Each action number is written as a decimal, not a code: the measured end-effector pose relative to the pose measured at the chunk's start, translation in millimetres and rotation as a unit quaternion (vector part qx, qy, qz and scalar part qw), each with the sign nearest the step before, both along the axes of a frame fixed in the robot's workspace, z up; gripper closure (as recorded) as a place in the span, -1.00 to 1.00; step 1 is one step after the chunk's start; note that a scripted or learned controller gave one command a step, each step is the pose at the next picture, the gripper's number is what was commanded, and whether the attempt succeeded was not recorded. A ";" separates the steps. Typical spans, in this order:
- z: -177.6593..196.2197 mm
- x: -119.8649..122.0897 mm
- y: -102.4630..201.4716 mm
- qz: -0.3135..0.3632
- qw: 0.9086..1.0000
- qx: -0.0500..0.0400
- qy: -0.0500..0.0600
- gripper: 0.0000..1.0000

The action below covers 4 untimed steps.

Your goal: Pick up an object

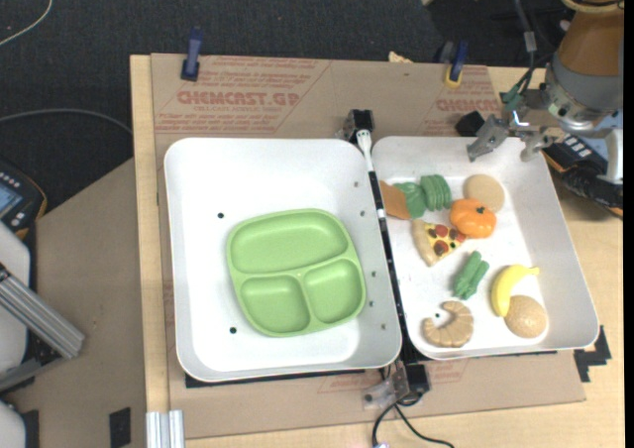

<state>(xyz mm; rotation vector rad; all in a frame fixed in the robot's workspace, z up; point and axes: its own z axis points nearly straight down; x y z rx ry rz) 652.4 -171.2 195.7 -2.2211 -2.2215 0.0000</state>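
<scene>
While hovering over the far edge of the right bin [580, 268], gripper [507, 139] sits with fingers [482, 144] spread apart, nothing between them. Clamped on no object.

Toy food all in the right bin, toward the camera from the fingers:
- beige round piece [484, 191], closest, just down-frame of the gripper, slightly left of the wrist line
- orange pumpkin [474, 218], touching the beige piece on its near side
- dark green leafy piece [434, 192], left of those, long axis running roughly toward/away from the camera
- pizza slice [437, 239], green pod [470, 274], banana [509, 284], croissant [450, 323], further down-frame, well apart from the fingers

Left bin [188, 268] holds a green divided plate [294, 270]; across the divider, far from the gripper, likely not the target.

Judgement: shortest move is down and a bit toward the camera onto the beige piece. Round, so no long axis to align with. Risk: pumpkin pressed against it, so one finger may land on the pumpkin instead of beside it. Approach with the finger line across frame, left-right, looks safer.
</scene>
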 end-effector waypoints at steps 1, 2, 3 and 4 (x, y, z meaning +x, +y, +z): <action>-116.6 -54.7 42.8 0.000 1.000 0.002 0.004 -1.00; -100.2 -51.1 40.0 -0.001 1.000 -0.001 -0.001 1.00; -7.6 -96.4 115.9 0.002 1.000 0.001 0.000 1.00; 6.7 -121.4 189.3 0.003 1.000 0.002 0.002 1.00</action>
